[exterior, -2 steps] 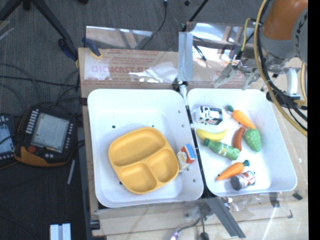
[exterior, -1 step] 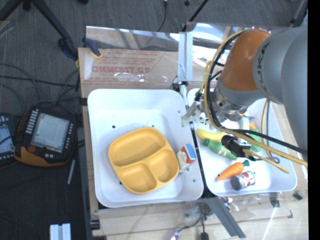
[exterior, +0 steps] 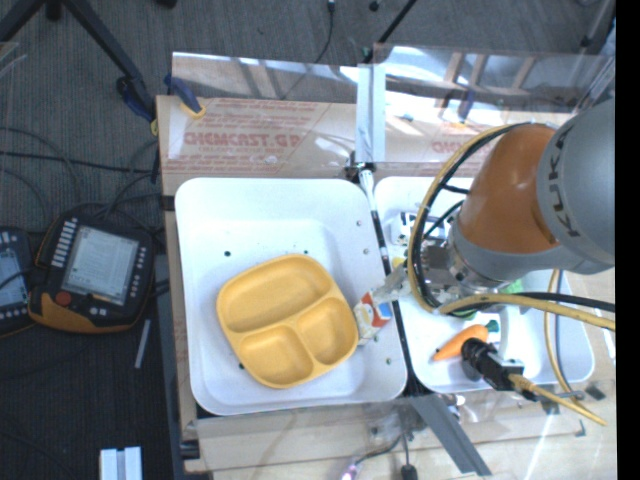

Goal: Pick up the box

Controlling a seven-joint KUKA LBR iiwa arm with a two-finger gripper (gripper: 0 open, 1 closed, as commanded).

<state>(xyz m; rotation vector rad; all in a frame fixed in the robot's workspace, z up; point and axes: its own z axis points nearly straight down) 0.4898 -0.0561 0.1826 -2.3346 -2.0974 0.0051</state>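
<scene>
The box is small and white with red and orange print. It sits tilted at the right edge of the left bin, touching the rim of a yellow divided plate. My gripper reaches over the wall between the bins and its tip meets the top of the box. The grey and orange arm hides most of the gripper.
The yellow plate takes up the middle of the left bin. In the right bin an orange carrot lies near the front, and a green thing peeks out under the arm. Yellow cables loop around the wrist.
</scene>
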